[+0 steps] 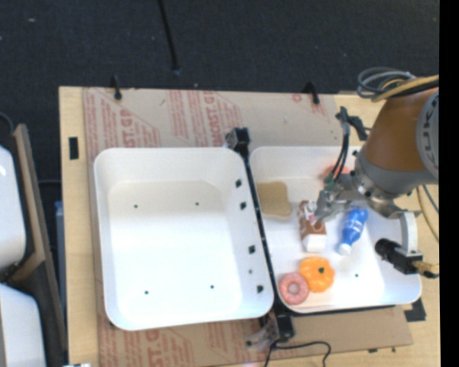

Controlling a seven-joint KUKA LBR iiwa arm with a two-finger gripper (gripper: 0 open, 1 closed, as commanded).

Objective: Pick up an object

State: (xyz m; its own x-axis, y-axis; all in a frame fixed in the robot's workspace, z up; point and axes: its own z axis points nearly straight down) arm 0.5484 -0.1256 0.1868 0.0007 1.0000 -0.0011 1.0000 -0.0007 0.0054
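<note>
White block (pixel 314 240) lies directly below the gripper (pixel 315 217), its brown top at the fingertips (we cannot tell their state); blue bottle (pixel 352 230) sits just beside, rightward.

Left white bin (pixel 176 235) on the cardboard sheet (pixel 176 121) covering the bench (pixel 70 205). Black cable (pixel 166 29) crosses dark carpet (pixel 252 29) at twelve o'clock. White units (pixel 0 205) at nine o'clock.

Robotics lab setup: KUKA arm (pixel 398 140) over plywood bench (pixel 176 113) w/ two white bins (pixel 107 205), dark carpet floor (pixel 214 29), loose cables (pixel 164 25)
</note>
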